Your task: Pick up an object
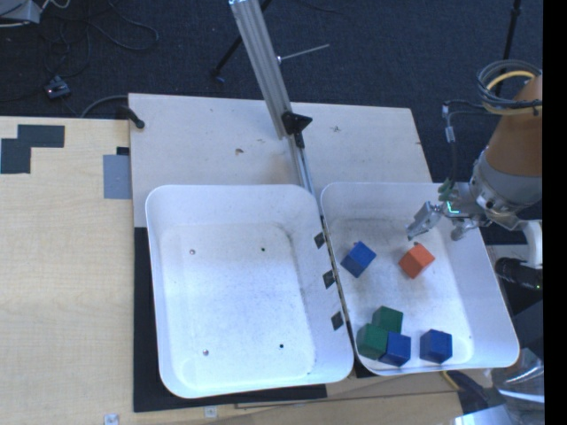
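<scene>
Approach step, nothing lifted yet. Gripper (440,220) hangs over the right bin (496,321), near its upper right side, fingers spread apart with nothing between them. Landmark: orange cube (416,260). It lies on the bin floor just below and left of the fingertips, apart from them. Blue cube (358,258) sits left of the orange cube. A cluster lies well below it: green block (382,328), a small blue cube (396,349), another blue cube (436,345). Likely next: shift down-left over the orange cube, descend, close squarely on two flat faces.
</scene>
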{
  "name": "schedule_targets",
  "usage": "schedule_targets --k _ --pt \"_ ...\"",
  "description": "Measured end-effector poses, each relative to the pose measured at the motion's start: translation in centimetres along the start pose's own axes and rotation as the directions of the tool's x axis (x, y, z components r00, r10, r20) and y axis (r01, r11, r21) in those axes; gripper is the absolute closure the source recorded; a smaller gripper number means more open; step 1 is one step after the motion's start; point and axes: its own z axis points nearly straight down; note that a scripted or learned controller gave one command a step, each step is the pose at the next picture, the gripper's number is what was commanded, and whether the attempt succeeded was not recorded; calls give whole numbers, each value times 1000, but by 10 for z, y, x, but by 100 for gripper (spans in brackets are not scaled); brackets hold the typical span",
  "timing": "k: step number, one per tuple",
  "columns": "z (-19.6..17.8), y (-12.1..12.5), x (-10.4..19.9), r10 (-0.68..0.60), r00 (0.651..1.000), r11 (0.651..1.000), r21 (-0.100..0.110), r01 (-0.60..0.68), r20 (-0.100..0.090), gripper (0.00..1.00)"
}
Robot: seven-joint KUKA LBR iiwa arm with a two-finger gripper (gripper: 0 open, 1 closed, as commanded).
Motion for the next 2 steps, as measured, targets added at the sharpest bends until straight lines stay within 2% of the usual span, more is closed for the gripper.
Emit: schedule_targets --k 1,2 --pt "28 -12 35 -5 1000 1000 3 5 -2 0" --pt "62 -21 26 -5 1000 1000 -25 5 9 0"
